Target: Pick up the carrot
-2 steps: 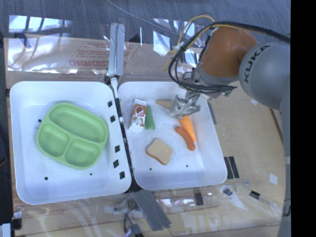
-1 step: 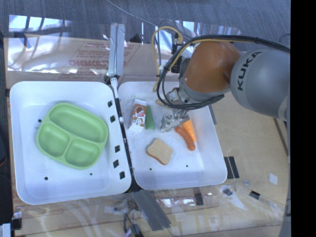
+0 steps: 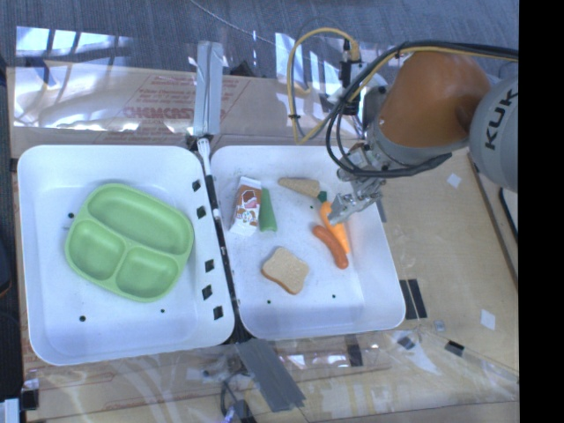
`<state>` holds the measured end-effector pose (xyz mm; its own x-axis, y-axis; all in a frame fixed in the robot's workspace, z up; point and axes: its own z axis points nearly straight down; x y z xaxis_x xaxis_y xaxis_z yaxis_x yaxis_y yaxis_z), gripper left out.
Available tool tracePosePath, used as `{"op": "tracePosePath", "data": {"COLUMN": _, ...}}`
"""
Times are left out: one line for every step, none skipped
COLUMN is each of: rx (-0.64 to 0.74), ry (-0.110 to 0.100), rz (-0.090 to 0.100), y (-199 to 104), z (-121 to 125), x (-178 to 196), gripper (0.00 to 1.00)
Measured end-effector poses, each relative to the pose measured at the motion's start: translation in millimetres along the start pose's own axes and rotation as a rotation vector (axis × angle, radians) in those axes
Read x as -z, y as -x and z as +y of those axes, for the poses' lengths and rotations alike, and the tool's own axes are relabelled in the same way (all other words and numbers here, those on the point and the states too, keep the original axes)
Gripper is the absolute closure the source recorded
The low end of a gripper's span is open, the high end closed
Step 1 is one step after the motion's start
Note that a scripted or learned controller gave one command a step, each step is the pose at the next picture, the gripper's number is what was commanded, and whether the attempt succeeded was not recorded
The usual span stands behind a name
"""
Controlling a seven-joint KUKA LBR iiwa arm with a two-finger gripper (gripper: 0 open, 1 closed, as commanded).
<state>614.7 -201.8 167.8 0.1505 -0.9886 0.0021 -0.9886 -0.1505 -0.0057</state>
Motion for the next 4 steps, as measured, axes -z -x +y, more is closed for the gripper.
{"op": "tracePosePath", "data": {"rx": 0.073, "ry": -0.004, "rz": -0.002, "y": 67, "z": -29, "x": 66, "gripper": 1.00}}
{"op": "tracePosePath", "data": {"rx": -0.016, "ry": 0.009, "rz": -0.005, "y": 92, "z": -36, "x": 36, "gripper": 1.00}}
{"op": "tracePosePath", "data": {"rx": -0.232, "ry": 0.002, "rz": -0.001, "y": -2, "z": -43, "x": 57, "gripper": 1.00}}
{"op": "tracePosePath", "data": {"rx": -0.006, "ry": 0.007, "rz": -0.004, "y": 14, "z": 49, "x": -75, "gripper": 1.00}}
